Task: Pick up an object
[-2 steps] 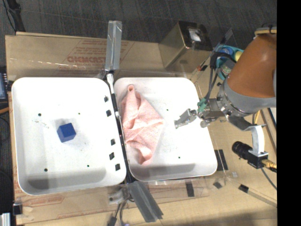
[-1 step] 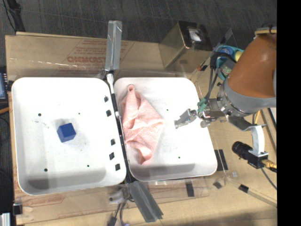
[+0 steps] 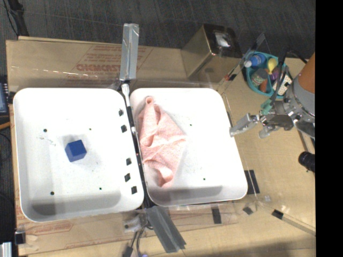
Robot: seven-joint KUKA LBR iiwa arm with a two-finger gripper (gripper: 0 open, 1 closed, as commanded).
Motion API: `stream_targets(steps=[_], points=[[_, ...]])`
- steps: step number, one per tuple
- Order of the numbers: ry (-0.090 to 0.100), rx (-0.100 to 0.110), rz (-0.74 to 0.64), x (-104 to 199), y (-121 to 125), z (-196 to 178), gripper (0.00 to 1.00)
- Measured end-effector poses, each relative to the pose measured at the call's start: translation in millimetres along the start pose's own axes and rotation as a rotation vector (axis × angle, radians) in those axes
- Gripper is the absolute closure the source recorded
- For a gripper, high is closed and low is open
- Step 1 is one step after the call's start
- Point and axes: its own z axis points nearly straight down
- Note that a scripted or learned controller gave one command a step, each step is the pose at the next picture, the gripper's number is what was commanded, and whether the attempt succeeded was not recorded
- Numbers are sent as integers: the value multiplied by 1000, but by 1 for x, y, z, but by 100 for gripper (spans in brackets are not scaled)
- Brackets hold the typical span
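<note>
A small blue cube (image 3: 76,150) sits in the left white bin (image 3: 32,106), left of its middle. A crumpled pink cloth (image 3: 159,141) lies in the left half of the right white bin (image 3: 214,103), stretching from the back wall toward the front. My gripper (image 3: 253,127) hovers outside the right bin, just beyond its right rim and over the bench. Its fingers (image 3: 241,125) stand apart and open, with nothing between them. The arm's orange band is at the right edge.
A brown box (image 3: 206,55) stands behind the right bin. A teal cup (image 3: 261,71) holding several coloured items sits at the back right, close to the arm. A grey metal post (image 3: 129,52) rises behind the gap between the bins.
</note>
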Motion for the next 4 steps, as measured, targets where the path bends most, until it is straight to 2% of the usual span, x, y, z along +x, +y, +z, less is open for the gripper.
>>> stream_targets(steps=[1,2,3,4], points=[[2,7,77,44,-2,140,0],[4,8,-148,71,44,235,0],[1,1,-80,87,146,253,0],[3,3,-86,89,147,243,100]])
